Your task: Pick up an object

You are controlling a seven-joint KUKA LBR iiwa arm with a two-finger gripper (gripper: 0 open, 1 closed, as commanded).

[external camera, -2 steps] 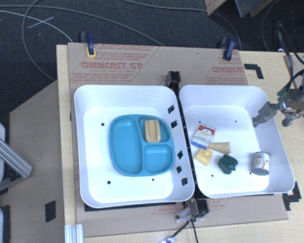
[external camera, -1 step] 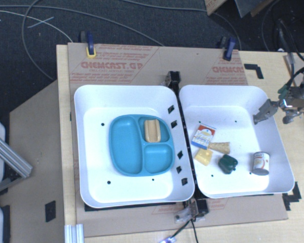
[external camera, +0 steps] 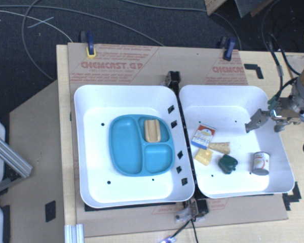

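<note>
Saw the jaws highest and so nearest the lens, over the right bin's [external camera: 273,97] far right side, spread apart with nothing between them. Judged the small can [external camera: 261,163] the likeliest pick: found it on its side by the bin's right wall, towards the near edge, nearest the jaws of all the loose pieces. Reckoned it light, stiff and smooth, apt to roll; thought best to close across its round body, square to its axis, not on the ends. Noted a soft-looking green lump [external camera: 227,163] just left of it, then a yellow wedge [external camera: 203,157], a tan scrap [external camera: 220,147] and a small red-and-white carton [external camera: 203,135] bunched near the bin's left side, too close together for an easy grasp. Took the white bin floor for slick and shallow-walled, giving little to stop a nudged can. Saw in the left bin [external camera: 91,135] a blue divided plate [external camera: 129,146] with a tan block [external camera: 152,130] in its far compartment. Made out a printed board as the worktop [external camera: 121,65], blue clamps [external camera: 91,47] at its far edge, dark carpet and loose cables [external camera: 45,19] beyond.
</note>
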